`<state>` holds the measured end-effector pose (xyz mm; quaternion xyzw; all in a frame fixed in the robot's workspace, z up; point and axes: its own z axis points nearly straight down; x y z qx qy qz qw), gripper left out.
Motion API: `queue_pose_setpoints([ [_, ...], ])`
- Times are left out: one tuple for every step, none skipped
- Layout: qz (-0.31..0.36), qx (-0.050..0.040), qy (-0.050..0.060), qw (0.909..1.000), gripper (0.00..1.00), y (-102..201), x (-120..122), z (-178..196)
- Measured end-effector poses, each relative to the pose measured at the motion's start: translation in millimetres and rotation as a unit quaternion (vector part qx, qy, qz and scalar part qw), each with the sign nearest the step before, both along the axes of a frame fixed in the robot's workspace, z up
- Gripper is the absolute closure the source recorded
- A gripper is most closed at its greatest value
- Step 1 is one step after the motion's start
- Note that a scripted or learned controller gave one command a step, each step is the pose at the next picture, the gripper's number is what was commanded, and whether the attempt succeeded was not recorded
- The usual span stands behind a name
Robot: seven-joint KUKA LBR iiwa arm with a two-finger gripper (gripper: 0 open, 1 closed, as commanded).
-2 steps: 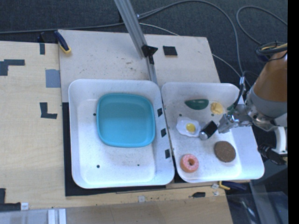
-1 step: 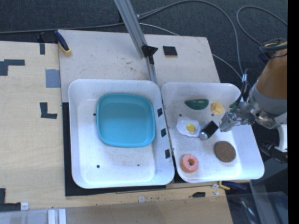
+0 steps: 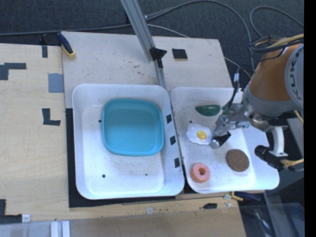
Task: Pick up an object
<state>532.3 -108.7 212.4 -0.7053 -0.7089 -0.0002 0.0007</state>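
Jaws [image 3: 217, 141] state unclear, low beside fried egg [image 3: 199, 135]; green item [image 3: 208, 110] partly hidden by arm.

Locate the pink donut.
Right bin, near its front-left corner: the pink donut lies below the fried egg, left of the brown cookie.

One camera hangs fixed above the bench [image 3: 29, 132], looking down at a slant. It takes in both white bins [image 3: 89, 181] from moderately near.

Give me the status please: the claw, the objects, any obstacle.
Claw low in right bin, beside fried egg, nothing seen held. Green piece, cookie, pink donut lie close around. Blue plate in left bin.
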Motion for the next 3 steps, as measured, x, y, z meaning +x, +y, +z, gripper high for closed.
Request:
queue_pose_setpoints([
  [0.000,-0.0001,0.000,1.0000,1.00,52.9,3.0,12.5],
  [0.000,-0.0002,0.000,1.0000,1.00,109.2,-1.6,4.6],
  [0.000,-0.0001,0.000,1.0000,1.00,161.2,-7.4,14.2],
])
